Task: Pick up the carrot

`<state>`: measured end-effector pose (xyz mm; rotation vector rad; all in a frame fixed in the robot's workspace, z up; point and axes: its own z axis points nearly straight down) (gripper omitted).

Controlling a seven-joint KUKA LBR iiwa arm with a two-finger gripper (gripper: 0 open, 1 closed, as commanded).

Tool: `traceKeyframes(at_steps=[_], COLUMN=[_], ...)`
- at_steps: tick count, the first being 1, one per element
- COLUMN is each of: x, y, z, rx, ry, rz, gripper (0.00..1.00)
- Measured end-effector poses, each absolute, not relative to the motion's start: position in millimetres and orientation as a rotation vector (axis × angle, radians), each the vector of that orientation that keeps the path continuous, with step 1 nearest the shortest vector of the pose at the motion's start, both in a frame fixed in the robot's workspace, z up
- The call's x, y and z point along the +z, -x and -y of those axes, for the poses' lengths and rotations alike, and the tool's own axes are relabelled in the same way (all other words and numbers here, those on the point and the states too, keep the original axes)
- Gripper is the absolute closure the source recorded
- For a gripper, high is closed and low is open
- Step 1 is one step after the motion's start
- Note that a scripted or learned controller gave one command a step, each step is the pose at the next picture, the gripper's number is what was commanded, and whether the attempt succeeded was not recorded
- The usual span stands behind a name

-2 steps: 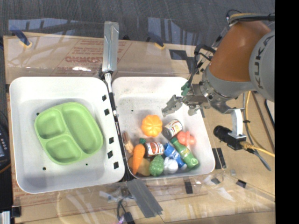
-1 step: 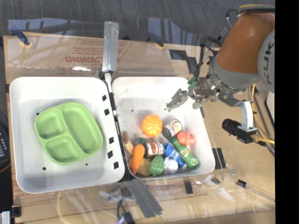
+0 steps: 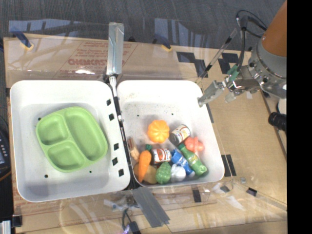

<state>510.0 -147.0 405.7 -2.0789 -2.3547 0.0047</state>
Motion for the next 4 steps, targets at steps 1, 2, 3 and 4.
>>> traceKeyframes(at_steps=[1,2,3,4], x=[372.4,237.3,109.9,88.7], y=[-518.4,-522.3,-557.0,-563.6], z=[117.1,105.3,130.4,111.2], rx=[0.007,0.007,0.009,0.005], ry=[1.87,1.672,1.811,1.842], rz=[2.518,2.649,2.553,2.536], gripper=[0.0,0.0,0.0,0.0])
